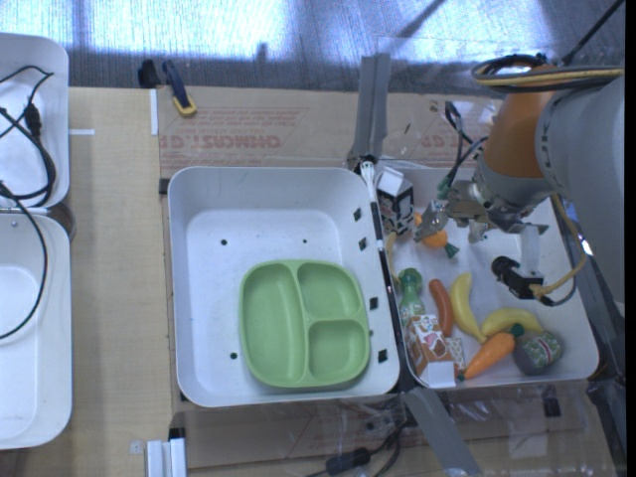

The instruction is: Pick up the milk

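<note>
The milk (pixel 396 198) is a small white carton with black patches. It stands in the back left corner of the right bin (pixel 576 311), against the divider between the two bins. My gripper (pixel 452 217) hangs low over the back of that bin, a short way right of the carton and apart from it. It is just above a small orange fruit (pixel 433 236). The grey and orange wrist (pixel 517 142) rises behind it and hides part of the bin's back edge.
The right bin also holds a green bottle (pixel 409 291), a red sausage (pixel 441 307), two bananas (pixel 463 304), a carrot (pixel 491 355), a dark round fruit (pixel 538 351) and a printed box (pixel 432 351). The left bin (pixel 199 266) holds a green divided plate (pixel 303 321).
</note>
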`<state>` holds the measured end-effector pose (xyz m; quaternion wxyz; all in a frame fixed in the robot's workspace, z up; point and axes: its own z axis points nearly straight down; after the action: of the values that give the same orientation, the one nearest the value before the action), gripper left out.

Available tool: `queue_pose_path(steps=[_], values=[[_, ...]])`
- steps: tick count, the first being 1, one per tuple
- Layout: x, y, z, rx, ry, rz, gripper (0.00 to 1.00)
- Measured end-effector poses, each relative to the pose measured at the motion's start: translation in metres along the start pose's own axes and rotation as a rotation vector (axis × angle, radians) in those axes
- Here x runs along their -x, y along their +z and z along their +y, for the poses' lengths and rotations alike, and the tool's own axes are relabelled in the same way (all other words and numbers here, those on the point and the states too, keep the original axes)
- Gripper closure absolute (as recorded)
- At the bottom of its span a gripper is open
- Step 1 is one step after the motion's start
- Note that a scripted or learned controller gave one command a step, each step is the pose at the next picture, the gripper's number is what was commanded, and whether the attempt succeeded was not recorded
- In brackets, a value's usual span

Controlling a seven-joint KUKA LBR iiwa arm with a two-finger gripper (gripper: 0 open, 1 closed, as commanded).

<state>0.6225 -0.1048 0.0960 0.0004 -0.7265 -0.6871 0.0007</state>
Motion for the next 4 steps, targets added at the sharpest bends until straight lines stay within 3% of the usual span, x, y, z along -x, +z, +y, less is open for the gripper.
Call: queue_pose_path(steps=[1, 2, 3, 4], values=[[-0.065, -0.095, -0.003, 0.001, -0.037, -0.001, 0.0], [-0.1, -0.094, 0.03, -0.001, 0.258, -0.002, 0.0], [-0.024, -0.094, -0.008, -0.003, 0.281, -0.002, 0.0], [-0.055, -0.094, 0.031, -0.002, 0.263, -0.002, 0.0]])
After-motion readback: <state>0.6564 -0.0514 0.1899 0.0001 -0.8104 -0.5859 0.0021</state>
